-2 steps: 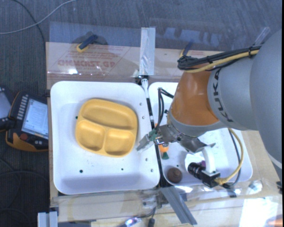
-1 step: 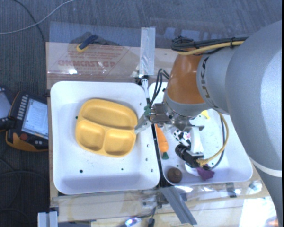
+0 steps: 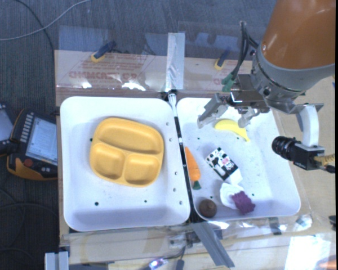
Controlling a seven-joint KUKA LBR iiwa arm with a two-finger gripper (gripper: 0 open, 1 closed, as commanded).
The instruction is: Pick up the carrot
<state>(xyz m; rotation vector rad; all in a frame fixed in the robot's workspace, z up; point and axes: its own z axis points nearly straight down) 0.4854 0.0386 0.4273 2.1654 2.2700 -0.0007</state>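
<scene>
gripper (image 3: 227, 115) hung at upper part of right bin (image 3: 281, 201), fingers spread apart, clamped on nothing, just above banana (image 3: 232, 127) | carrot (image 3: 192, 166) lay lower left, against that bin's left wall | yellow tray (image 3: 126, 150) sat in left bin (image 3: 79, 207)

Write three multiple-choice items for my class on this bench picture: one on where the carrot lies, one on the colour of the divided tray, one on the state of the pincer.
1. Where does the carrot lie?
A. On the yellow tray
B. In the right bin, against its left wall
C. On the floor

2. What colour is the divided tray?
A. Yellow
B. Blue
C. Red

3. What is the pincer doing?
A. Gripping the carrot
B. Gripping the banana
C. Open, holding nothing

Answers: 1 B, the carrot sits beside the wall between the bins; 2 A, the tray in the left bin is yellow; 3 C, its fingers are spread above the banana with nothing between them.
</scene>
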